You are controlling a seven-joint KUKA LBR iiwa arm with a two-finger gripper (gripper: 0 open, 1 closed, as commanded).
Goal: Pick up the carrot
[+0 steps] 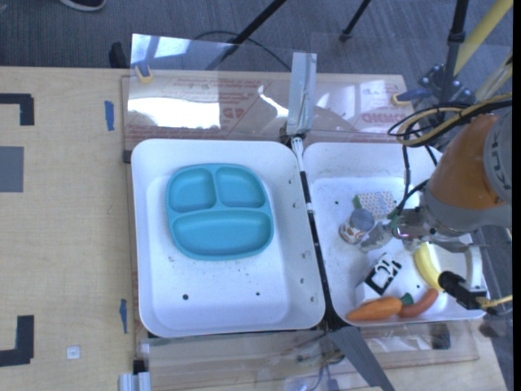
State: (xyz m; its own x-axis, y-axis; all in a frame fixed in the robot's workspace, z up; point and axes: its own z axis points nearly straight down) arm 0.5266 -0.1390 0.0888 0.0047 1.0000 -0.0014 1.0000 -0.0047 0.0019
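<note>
Probably your carrot [376,309] was light, stiff, smooth.
You could take it across its thick middle; I could not tell how the gripper [389,228] stood.

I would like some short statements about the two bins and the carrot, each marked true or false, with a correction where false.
1. The blue divided plate lies in the left bin. True.
2. The carrot lies on the blue plate. False: it lies in the right bin, near its front edge.
3. The claw is above the right bin. True.
4. The carrot is between the claw's fingers. False: it lies apart from the claw, nearer the front edge.
5. A banana lies in the right bin. True.
</note>
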